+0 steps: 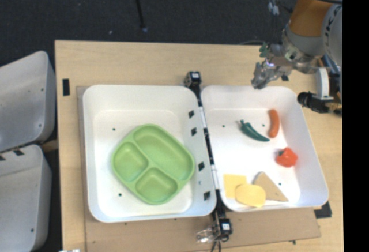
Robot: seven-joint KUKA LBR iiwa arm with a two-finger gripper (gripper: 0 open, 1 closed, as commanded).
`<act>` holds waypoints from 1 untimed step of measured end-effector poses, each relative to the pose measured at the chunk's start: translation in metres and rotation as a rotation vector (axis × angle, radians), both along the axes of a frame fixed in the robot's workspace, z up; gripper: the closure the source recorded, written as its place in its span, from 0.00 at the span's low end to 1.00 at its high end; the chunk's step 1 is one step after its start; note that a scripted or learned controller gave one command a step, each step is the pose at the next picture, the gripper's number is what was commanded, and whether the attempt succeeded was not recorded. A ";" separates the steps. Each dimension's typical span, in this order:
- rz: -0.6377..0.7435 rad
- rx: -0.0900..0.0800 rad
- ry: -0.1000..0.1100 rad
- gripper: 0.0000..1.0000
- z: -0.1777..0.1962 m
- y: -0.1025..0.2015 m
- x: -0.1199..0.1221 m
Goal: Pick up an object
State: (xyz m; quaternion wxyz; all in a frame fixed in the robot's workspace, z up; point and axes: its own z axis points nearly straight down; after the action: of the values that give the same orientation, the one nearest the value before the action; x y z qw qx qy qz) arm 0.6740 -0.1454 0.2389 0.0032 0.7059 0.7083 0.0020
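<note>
In the right bin lie a green chili pepper, an orange-red sausage, a small red pepper, a yellow square slice, a yellow round piece and a tan wedge. The gripper hangs above the bin's far rim, up and to the right of the chili. Nothing shows between its fingers.
The left bin holds a green divided plate. A black divider with clips runs between the bins. The arm enters from the upper right. Pale panels stand off the bench's left edge.
</note>
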 end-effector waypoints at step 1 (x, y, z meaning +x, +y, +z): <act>0.001 -0.001 0.004 1.00 0.001 -0.001 0.001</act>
State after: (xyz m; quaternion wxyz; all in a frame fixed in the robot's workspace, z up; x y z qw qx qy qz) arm 0.6746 -0.1466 0.2394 0.0020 0.7055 0.7087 0.0003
